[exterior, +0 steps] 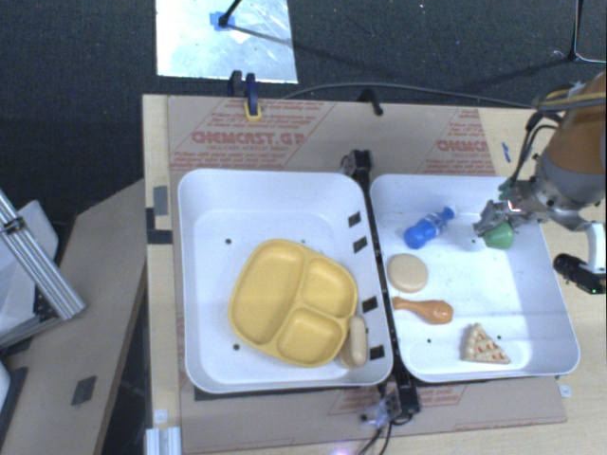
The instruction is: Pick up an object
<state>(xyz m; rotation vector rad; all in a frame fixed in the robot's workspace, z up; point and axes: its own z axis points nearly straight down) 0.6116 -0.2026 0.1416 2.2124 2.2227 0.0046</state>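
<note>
Two bins: left bin, right bin.
Gripper: at the right bin's far right edge, apparently clenched on a green object.
Yellow tray: left bin's near side.

Red "CHEMCAST GP" print, repeated, on brown protective sheet beneath bins

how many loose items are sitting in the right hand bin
5: blue bottle at the back, green object at the gripper, tan round piece, drumstick, pizza slice in front.
</note>
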